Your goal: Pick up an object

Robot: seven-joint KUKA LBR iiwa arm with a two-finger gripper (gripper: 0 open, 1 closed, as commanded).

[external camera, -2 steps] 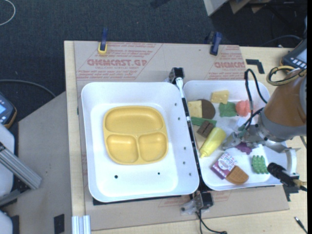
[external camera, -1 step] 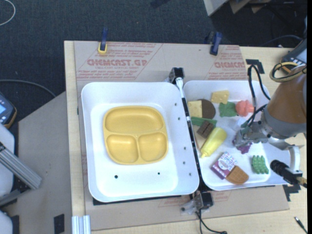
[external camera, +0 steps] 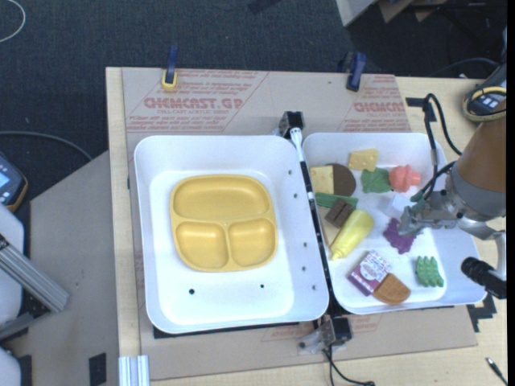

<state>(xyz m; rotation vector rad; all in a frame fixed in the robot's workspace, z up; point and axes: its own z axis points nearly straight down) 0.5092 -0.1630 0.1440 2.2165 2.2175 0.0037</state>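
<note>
The right bin (external camera: 459, 292) holds several toy foods. Among them are a purple grape bunch (external camera: 398, 237), a yellow bottle-shaped piece (external camera: 352, 233), a brown block (external camera: 338, 212), a green piece (external camera: 375, 181) and an orange-red piece (external camera: 405, 177). Nearer the front lie a purple-and-white packet (external camera: 368, 270), an orange-brown wedge (external camera: 392, 289) and a small green item (external camera: 428, 271). My gripper (external camera: 413, 215) hangs low over the right side of this bin, just above the upper edge of the grape bunch. Whether it touches the bunch cannot be told.
The left bin (external camera: 153, 215) carries a yellow divided plate (external camera: 223, 221). At the back of the right bin lie a yellow chunk (external camera: 363, 160) and a brown-and-cream round piece (external camera: 332, 179). The arm (external camera: 487, 171) crosses the right bin's right rim.
</note>
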